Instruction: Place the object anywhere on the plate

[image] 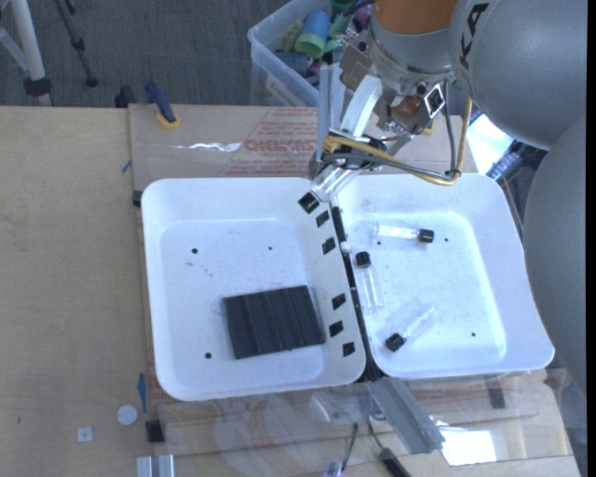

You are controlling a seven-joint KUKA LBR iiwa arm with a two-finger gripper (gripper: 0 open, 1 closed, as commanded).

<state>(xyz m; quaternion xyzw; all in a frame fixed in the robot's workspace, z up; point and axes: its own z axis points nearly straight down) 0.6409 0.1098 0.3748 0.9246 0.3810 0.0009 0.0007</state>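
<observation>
1. Camera view, from above at a slant: two white bins were seen side by side on the tabletop (65,279), with the arm (419,28) entering from the right.
2. The hand (328,172) was placed over the far end of the seam between the bins; whether its fingers were spread or pressed together could not be told, and nothing was seen between them.
3. The task's things, three clear tubes with black caps, lay in the right bin (521,279): the far tube (402,233), the seam-side tube (367,278) and the near tube (411,328).
4. The seam-side tube lay nearest, just toward the camera from the hand, its long axis along the seam.
5. The dark plate (273,320) lay flat in the left bin (177,224), across the seam.
6. Open floor surrounded the plate; the raised rims at the seam were judged the one obstacle.
</observation>
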